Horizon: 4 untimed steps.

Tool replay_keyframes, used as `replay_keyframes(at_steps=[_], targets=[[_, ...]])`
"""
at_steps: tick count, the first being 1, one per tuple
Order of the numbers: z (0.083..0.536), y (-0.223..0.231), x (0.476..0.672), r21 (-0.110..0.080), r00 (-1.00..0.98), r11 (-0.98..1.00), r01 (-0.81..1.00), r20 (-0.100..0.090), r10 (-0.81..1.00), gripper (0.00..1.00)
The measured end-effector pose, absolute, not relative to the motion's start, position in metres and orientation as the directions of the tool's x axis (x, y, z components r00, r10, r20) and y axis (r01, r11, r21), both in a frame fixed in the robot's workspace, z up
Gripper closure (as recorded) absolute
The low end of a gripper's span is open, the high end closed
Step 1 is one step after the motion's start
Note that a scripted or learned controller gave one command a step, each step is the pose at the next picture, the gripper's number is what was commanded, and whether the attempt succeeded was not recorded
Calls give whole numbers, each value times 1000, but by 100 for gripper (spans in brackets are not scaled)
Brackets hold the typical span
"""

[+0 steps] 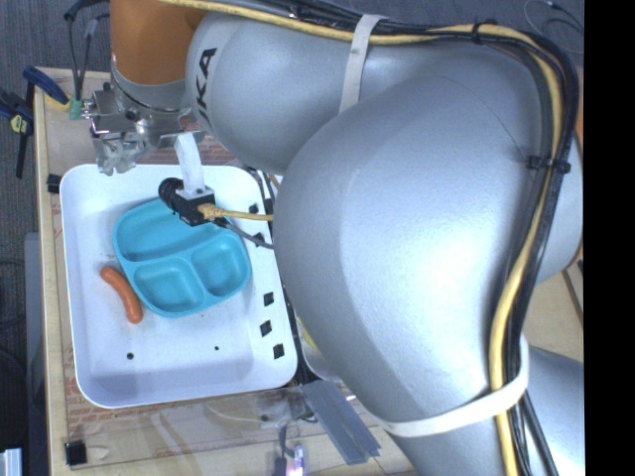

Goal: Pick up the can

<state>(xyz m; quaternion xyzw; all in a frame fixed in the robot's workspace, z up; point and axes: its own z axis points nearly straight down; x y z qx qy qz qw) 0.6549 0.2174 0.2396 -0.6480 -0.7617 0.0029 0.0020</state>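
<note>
My gripper hangs below the orange wrist band, over the far left corner of the left white bin, just at its rim. Nothing can be seen between its tips from this angle. The large grey arm covers the right bin and most of the right side of the view, so whatever lies there is hidden.
A blue divided plate lies in the middle of the left bin. An orange sausage rests on the bin floor against the plate's left edge. The wooden bench edge runs along the left.
</note>
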Motion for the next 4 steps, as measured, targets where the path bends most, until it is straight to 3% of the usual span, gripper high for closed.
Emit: replay_keyframes(at_steps=[2,3,4], targets=[[207,209,655,-9,-401,401,916,1,916,100],[220,201,646,-13,-318,318,948,1,948,100],[247,210,656,0,-529,529,849,-1,849,100]])
